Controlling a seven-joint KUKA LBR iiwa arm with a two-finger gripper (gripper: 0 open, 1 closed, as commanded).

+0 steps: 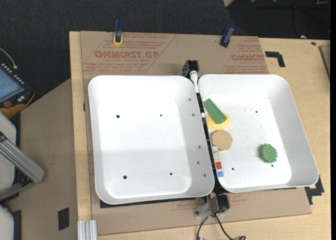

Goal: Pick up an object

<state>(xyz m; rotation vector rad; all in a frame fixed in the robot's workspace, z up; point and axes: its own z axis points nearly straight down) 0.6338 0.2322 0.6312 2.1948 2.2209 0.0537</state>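
Could not tell the pincer's grip, nor its bearing to the things. Found all four in the right bin point(294, 113): a green block point(214, 110), long axis slanting upper-left to lower-right, resting on a yellow piece point(222, 123) by the left wall; just below, a tan disc point(222, 140); well apart rightward, a green ball point(268, 153), probably handiest for an arm entering from the right.

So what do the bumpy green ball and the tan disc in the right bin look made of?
Green ball: probably rubber or soft plastic, matte, its surface covered in small nubs. Tan disc: possibly cork, wood or foam, flat, dull and evenly coloured; the view leaves it open.
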